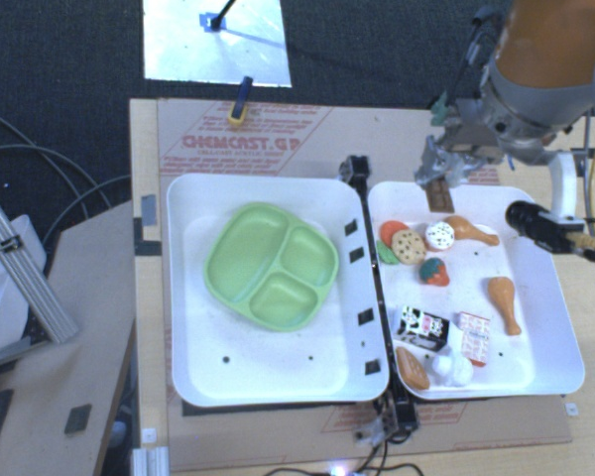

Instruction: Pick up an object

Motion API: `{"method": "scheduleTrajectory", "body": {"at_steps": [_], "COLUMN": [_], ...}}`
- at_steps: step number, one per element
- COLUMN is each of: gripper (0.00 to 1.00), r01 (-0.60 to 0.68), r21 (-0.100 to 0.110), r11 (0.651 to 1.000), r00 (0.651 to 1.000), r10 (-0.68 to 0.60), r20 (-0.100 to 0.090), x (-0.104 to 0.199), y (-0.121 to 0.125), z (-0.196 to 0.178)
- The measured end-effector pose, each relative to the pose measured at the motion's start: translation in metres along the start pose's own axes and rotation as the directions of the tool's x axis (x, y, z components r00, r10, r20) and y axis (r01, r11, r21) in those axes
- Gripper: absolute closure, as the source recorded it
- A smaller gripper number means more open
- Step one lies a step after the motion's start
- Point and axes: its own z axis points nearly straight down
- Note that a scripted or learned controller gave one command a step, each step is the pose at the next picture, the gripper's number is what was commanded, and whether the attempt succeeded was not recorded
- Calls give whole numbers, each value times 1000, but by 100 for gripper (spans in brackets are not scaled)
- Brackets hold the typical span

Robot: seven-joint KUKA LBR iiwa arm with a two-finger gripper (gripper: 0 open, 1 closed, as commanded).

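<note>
Nearest the camera, at the front edge of the right-hand shallow white bin (pixel 560 360), lie an orange-brown bread-shaped toy (pixel 412 368) and a small white lumpy piece (pixel 454 369), touching or almost touching each other. Just behind them sit a black-and-white patterned carton (pixel 423 328) and a white packet with red print (pixel 474 336), side by side. Further right, a tan plastic drumstick (pixel 505 302) lies by itself, well apart from the carton.

Toward the back of that bin the toys cluster: a round speckled cookie (pixel 410 246) overlaps a red-orange tomato-like disc (pixel 392 232), a white dotted round piece (pixel 440 235) sits just beside the cookie, and a second tan drumstick (pixel 470 231) points away to the right. A red strawberry-like toy with green leaves (pixel 434 272) rests just in front of the cookie.

Over the back rim of this bin hangs the grey two-finger gripper (pixel 439 188), below the arm's orange band (pixel 555 18). Something brownish shows at its tip, but whether that is a held object or part of the tool cannot be told, nor how the tool is set.

Left of the black divider clips (pixel 362 256), the other white bin (pixel 193 296) holds a light green three-compartment plastic tray (pixel 273 265), lying flat near its middle.
</note>
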Motion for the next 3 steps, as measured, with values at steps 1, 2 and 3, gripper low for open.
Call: {"method": "scheduleTrajectory", "body": {"at_steps": [1,2,3], "gripper": [100,100,100], "r01": [0,-3,-1], "r21": [32,2,28], "r11": [999,1000,1000], "r00": [1000,1000,1000], "r10": [0,3,1], "r20": [-2,0,-2], "x": [31,-10,5], "y": [-70,-40,-88], "z": [111,-16,87]}}
